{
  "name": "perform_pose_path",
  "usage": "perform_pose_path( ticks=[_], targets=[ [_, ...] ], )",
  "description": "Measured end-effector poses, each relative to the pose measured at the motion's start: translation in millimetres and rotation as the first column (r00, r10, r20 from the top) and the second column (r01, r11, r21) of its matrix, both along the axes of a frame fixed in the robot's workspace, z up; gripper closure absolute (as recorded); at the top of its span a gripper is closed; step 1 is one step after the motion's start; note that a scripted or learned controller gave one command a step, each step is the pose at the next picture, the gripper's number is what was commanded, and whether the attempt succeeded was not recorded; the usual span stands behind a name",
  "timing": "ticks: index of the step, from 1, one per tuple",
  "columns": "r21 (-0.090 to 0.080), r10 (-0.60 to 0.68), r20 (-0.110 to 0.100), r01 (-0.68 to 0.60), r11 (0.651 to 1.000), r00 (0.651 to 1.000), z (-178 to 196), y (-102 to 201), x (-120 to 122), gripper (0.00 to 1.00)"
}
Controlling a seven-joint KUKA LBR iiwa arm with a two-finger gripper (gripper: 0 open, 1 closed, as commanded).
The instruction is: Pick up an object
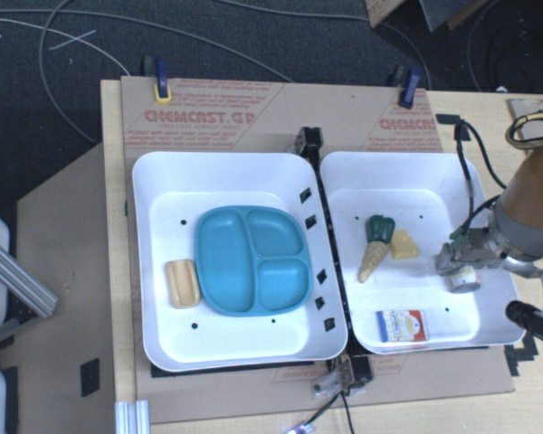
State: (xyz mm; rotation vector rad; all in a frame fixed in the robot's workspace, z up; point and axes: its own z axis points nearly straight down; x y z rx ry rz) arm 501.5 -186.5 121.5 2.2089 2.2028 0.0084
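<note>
The end effector [459, 269] hangs low over the right bin [434, 174]; I cannot tell its grip. A toy carrot [374, 250], yellow piece [404, 245] and small carton [402, 325] lie there, apart from it.

1. Two white bins [154, 206]: smooth moulded plastic with a soft sheen, the rims catching light.
2. Blue divided tray [253, 260]: smooth plastic, satin finish.
3. Tan bread-like piece [183, 283]: matt, lightly textured surface, likely toy plastic.
4. Cone with green top [375, 247]: matt plastic look, the pale part ribbed.
5. Yellow wedge [404, 244]: matt, smooth.
6. Small printed carton [403, 325]: paper or card, slightly glossy print.
7. Worktop [199, 116]: brown protective paper with red lettering, matt.
8. Gripper [462, 265]: bare grey metal, dull shine.
9. Arm [529, 202]: smooth painted casing, semi-gloss.
10. Floor [36, 80]: dark carpet, rough and matt.
</note>
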Motion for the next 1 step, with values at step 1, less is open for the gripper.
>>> perform_pose_path(
  ticks=[1],
  targets=[
    [0.011, 0.004, -0.015, -0.004, 1.0, 1.0, 62.2, 0.9, -4.3, 1.0]
  ],
)
